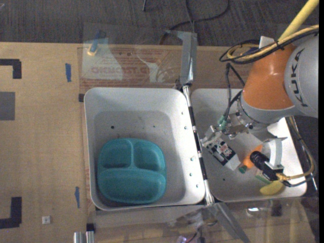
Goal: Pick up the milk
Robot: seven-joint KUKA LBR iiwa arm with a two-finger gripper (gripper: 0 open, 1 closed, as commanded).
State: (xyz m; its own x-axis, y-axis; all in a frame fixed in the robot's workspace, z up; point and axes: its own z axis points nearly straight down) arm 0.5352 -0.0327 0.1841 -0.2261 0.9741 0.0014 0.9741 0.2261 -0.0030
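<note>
The tool [223,135] is hovering in the right white plastic bin [202,103], directly over a small white-and-black milk carton [221,152]; its opening I cannot tell. Judging by that, centring over the carton, clear of the orange toy [251,157], is advisable

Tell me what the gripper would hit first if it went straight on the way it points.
Probably the milk, lying on the right bin floor just under the gripper. Depth is unclear from above, so it could land on bare floor beside it.
</note>
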